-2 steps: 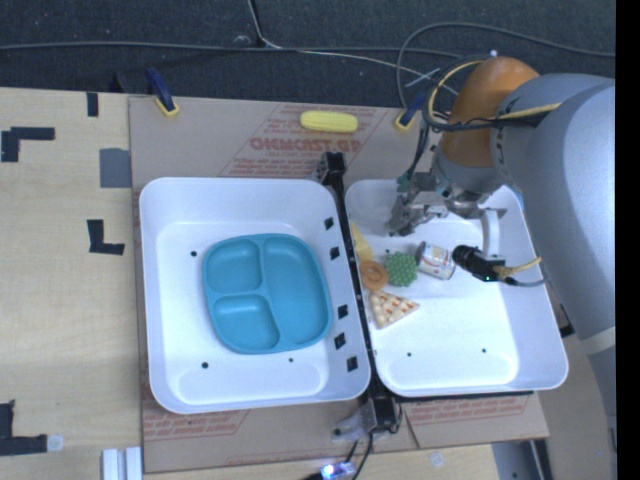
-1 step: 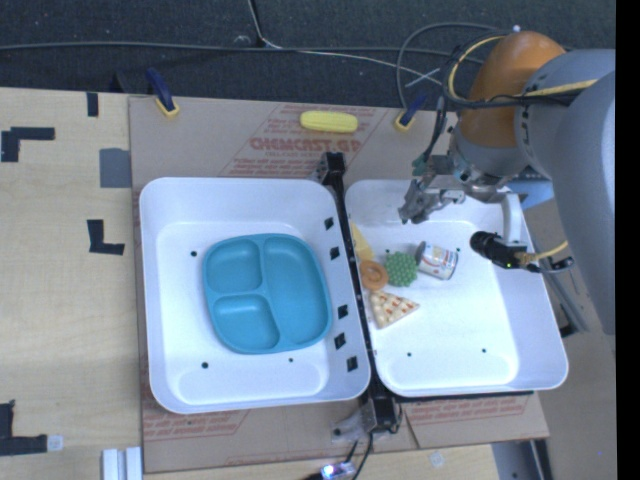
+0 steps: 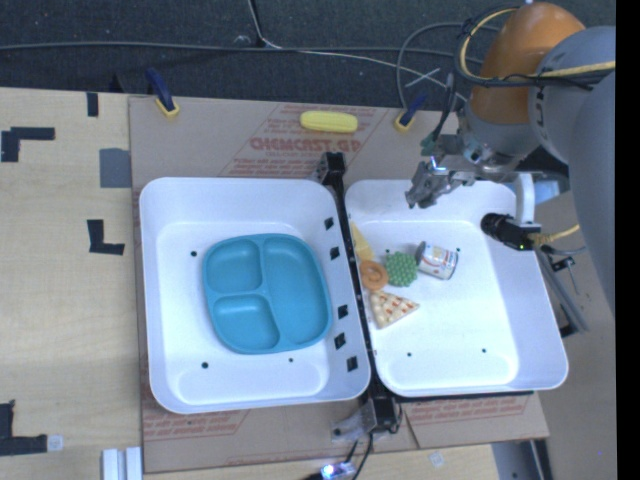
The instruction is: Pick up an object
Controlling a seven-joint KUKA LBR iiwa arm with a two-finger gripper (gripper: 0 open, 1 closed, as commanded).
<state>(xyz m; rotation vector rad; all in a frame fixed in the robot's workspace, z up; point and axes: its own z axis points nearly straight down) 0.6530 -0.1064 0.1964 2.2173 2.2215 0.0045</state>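
- Claw (image 3: 428, 190) poised over the far rim of the right bin (image 3: 520, 353), near its far-left corner, hanging from the grey arm (image 3: 590, 88) with the orange band (image 3: 525, 63). Cannot tell how wide the claw stands; nothing visible in it.
- Candidate objects all lying on the right bin's floor, nearer the camera than the claw and apart from it: small silver can (image 3: 437, 260) on its side, green bumpy item (image 3: 401, 267) just beside it, orange ring (image 3: 373, 275), waffle-patterned piece (image 3: 392, 309), yellow strip (image 3: 356, 240) against the left wall.
- Task judged at an early stage: no object lifted, no contact seen. Left to do: descend onto 1 item, close, raise.
- Can judged the easiest target, standing a little clear of the cluster; green item touching or nearly touching it, cannot tell which.
- Left bin (image 3: 170, 218) holds 1 blue divided plate (image 3: 267, 292), 3 compartments, nothing on it.
- Bins side by side, joined by black clips along the shared edge, on a cardboard sheet (image 3: 240, 148) held by 2 clamps at its far edge.
- Yellow oblong item (image 3: 328, 121) lying on the cardboard beyond the bins.
- Light wooden table (image 3: 60, 298) with black tape marks; dark floor and loose cables beyond.
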